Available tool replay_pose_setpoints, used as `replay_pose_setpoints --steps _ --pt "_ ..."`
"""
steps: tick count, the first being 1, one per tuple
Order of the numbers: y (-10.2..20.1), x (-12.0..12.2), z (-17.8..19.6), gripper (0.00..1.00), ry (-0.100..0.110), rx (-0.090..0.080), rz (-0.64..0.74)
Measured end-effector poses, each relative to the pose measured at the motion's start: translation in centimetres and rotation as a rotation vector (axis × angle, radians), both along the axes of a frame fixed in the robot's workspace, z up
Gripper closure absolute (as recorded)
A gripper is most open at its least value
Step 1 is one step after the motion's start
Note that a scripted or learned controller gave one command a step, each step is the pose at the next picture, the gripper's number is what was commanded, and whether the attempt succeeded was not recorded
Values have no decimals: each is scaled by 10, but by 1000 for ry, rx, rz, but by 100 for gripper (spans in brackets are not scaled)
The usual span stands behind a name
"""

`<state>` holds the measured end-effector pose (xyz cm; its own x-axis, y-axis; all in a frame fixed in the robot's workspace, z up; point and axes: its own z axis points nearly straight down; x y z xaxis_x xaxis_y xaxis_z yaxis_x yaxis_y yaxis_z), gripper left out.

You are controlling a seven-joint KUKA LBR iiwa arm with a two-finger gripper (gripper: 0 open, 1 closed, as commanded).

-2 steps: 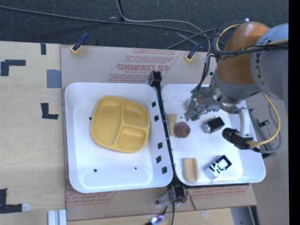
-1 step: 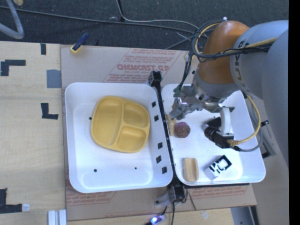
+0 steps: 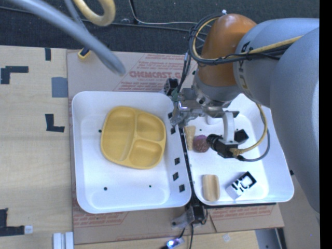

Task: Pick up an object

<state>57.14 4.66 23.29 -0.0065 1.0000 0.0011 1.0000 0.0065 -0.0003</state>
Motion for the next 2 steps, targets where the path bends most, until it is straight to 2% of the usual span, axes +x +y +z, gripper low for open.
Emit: replay_pose_setpoints --steps 1,2 --pt "53 11 -15 100 2 -1 0" --pt "51 11 -14 0 2 -2 -4"
